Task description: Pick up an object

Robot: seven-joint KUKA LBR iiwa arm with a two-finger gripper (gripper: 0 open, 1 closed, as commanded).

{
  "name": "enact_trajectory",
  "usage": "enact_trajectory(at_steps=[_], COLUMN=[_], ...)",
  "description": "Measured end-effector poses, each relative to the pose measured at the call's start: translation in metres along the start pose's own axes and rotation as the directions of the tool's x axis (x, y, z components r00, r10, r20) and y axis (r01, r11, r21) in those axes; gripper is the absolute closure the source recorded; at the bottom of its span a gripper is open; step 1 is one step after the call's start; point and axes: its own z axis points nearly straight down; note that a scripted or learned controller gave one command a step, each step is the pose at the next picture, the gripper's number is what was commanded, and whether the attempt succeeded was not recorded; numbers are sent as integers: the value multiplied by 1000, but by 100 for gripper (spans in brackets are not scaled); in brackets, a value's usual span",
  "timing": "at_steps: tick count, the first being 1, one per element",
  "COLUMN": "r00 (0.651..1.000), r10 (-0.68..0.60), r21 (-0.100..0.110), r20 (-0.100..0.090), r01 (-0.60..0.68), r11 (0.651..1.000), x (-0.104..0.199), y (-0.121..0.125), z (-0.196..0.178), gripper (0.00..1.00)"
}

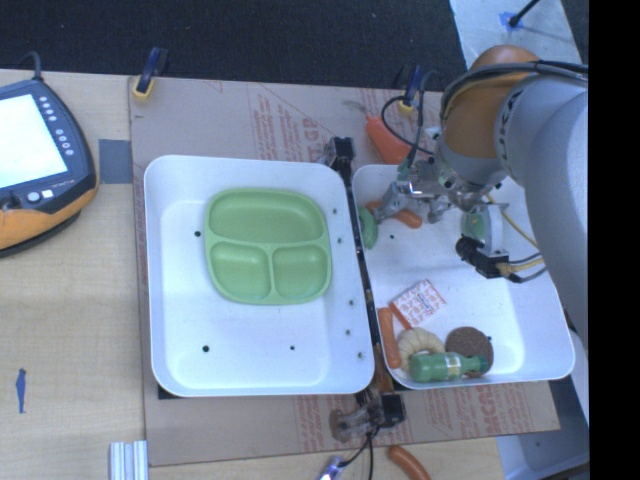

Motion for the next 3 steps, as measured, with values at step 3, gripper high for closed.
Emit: enact_trajectory(at_steps=[3], r00=[1000], r10=[0], r21=[1], r20=[0], r01=[0], r11=[1000], x=[3], y=[0], z=[0], gripper=[0])
